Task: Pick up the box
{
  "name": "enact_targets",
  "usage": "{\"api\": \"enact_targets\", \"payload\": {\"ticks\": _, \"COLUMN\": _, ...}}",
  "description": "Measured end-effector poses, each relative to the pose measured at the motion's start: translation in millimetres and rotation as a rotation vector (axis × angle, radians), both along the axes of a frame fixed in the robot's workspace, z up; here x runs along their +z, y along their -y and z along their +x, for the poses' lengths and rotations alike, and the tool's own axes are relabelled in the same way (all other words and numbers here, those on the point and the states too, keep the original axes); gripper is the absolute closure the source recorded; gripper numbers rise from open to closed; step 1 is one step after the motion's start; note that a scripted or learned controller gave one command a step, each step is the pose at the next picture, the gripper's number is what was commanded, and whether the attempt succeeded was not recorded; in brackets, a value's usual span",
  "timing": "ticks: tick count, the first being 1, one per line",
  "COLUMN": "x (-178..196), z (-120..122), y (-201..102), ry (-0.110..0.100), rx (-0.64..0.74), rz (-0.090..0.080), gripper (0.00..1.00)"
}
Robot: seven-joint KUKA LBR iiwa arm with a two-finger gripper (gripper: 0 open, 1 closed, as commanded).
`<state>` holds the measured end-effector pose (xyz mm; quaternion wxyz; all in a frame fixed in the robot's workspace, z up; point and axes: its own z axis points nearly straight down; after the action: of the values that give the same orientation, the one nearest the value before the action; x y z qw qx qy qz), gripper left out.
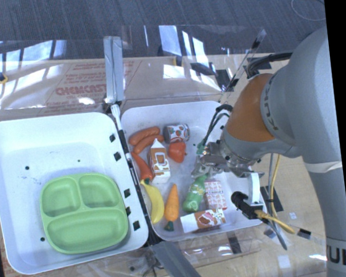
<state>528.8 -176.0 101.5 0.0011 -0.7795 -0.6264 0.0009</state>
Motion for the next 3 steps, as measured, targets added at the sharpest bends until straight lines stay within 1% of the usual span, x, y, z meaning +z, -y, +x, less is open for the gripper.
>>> {"api": "enact_targets", "payload": {"ticks": 1, "x": 100, "z": 9, "y": -46, "ry": 0.0, "rx": -0.175, "rz": 0.0, "gripper": 1.0}}
{"api": "enact_targets", "payload": {"ticks": 2, "x": 133, "z": 46, "y": -116, "ry": -0.002, "rx": -0.22, "rz": 0.0, "gripper": 1.0}}
{"api": "enact_targets", "payload": {"ticks": 3, "x": 125, "z": 54, "y": -216, "ry": -0.002, "rx": -0.229, "rz": -0.001, "gripper": 1.0}}
